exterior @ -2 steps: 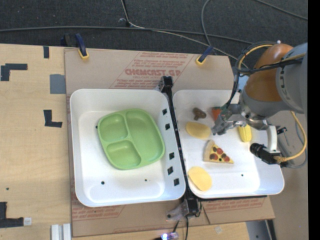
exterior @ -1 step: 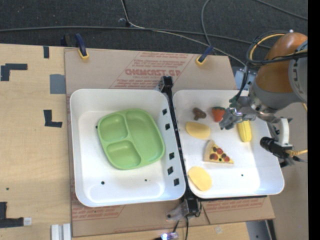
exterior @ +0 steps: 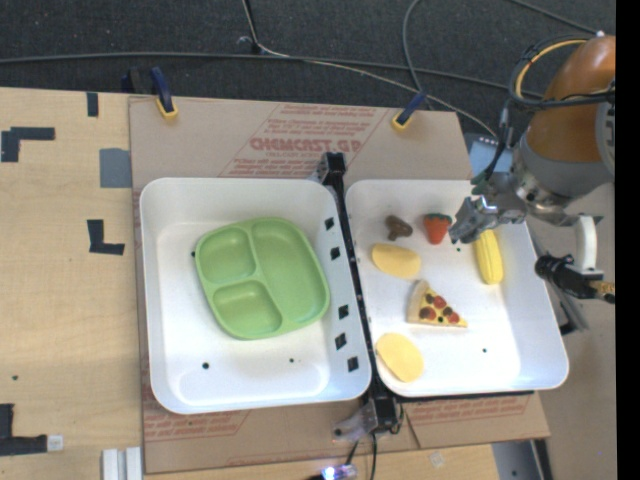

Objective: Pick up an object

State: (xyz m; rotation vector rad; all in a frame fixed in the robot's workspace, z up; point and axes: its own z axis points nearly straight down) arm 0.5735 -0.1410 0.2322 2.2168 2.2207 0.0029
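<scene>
White plastic bins sit side by side on the counter (exterior: 60,298). The right bin (exterior: 520,353) holds the pickable things: a red strawberry (exterior: 436,228), a yellow corn cob (exterior: 488,257), a pizza slice (exterior: 434,307). The claw (exterior: 466,226) hangs low by the bin's far edge, between strawberry and corn, likely lining up a grasp. Whether it is wide or narrow I cannot tell.

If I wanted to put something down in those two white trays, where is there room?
In the left bin, bare floor lies around the green divided plate, widest along the near edge. In the right bin, the near right corner beyond the pizza slice is free. The far part is crowded: strawberry, corn cob, gripper.
</scene>
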